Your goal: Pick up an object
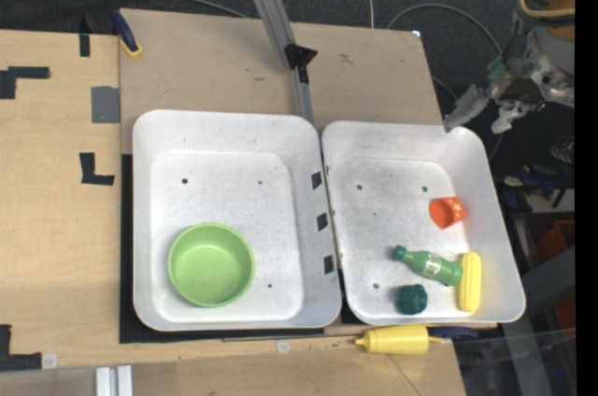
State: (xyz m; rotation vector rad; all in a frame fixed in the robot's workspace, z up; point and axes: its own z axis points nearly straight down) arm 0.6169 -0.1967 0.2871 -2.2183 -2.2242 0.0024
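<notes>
From the overhead camera you see the gripper [486, 109] off the right bin's [374, 147] upper right corner — fingers spread, nothing between them. Inside that bin lie an orange cup [447, 212], green bottle [429, 264], yellow corn [469, 281] and dark green lump [410, 298] — the left bin [224, 137] holds a green bowl [211, 264].

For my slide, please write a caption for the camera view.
Claw above right bin's far corner; orange cup, green bottle inside; green bowl in left bin.
</notes>
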